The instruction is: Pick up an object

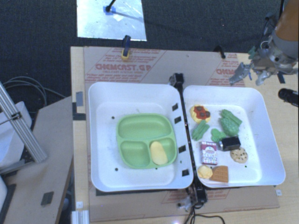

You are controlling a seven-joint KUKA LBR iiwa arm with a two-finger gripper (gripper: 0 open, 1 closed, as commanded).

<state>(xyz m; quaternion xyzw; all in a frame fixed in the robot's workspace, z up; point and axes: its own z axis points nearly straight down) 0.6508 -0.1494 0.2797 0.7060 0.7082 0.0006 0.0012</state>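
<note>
White plastic, two shallow bins side by side on the worktop [140, 62], and the action sits over the right bin [268, 125]. The pincer [250, 74] hangs just past that bin's far rim, up at about one o'clock from the bin's middle, fingers splayed apart and nothing between them: released, empty.

Now the relation that matters: every candidate lies toward seven o'clock from the pincer, down inside the bin. Nearest along that line is the bumpy green toy vegetable [230, 120], with a red-topped pizza slice [200, 112] further out toward eight o'clock. Below them a green pea pod [200, 130], long axis running roughly one to seven o'clock, then a small green leafy piece [217, 135] touching a dark can [229, 143] that lies on its side, long axis about three to nine. Further down: a pink carton [209, 153], a chocolate-chip cookie [238, 155], a yellow round piece [204, 172] and a tan cracker [220, 174] at the near rim.

My read: no object has been picked yet, so the reach and descent are all to come. The cluster is tight, leafy piece and can in contact, so a drop there risks nudging neighbours; the cookie stands a little freer.

Over in the left bin [103, 125], a green divided tray [140, 129] carries a yellow lemon-like piece [158, 153], well apart from the pincer, toward eight o'clock.
</note>
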